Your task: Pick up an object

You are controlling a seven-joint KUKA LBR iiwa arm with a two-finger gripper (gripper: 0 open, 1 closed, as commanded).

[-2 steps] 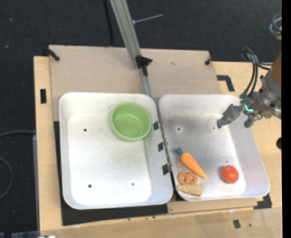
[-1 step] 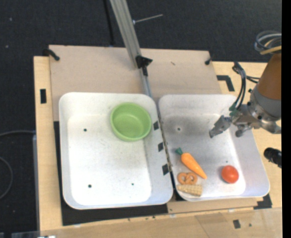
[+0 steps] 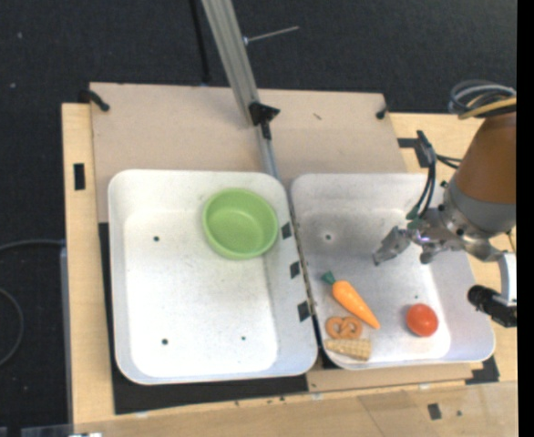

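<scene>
White plastic on both sides of the bench (image 3: 80,271), two shallow bins edge to edge. Starting in the left bin (image 3: 158,335): a green bowl (image 3: 241,223) sits upright near the far right corner, close to the seam between the bins. A grey metal pole (image 3: 235,53) slants in from the far edge of the bench and ends just above that seam.

Over to the right bin (image 3: 340,208). Along its near edge there's a small cluster: a carrot (image 3: 353,300) with its green end pointing toward the seam, lying at a slant, and just beside it on the near side a pretzel (image 3: 344,327) touching a pale cracker (image 3: 352,348) right at the near left corner. A red tomato (image 3: 421,320) sits apart from them, toward the near right corner.

Now the gripper (image 3: 404,246): it hangs over the middle of the right bin, fingers spread, one reaching left, the other shorter to the right, nothing between them. The carrot lies nearward and a little left of the fingertips, clear of them; the tomato lies nearward of the gripper, also untouched.
</scene>
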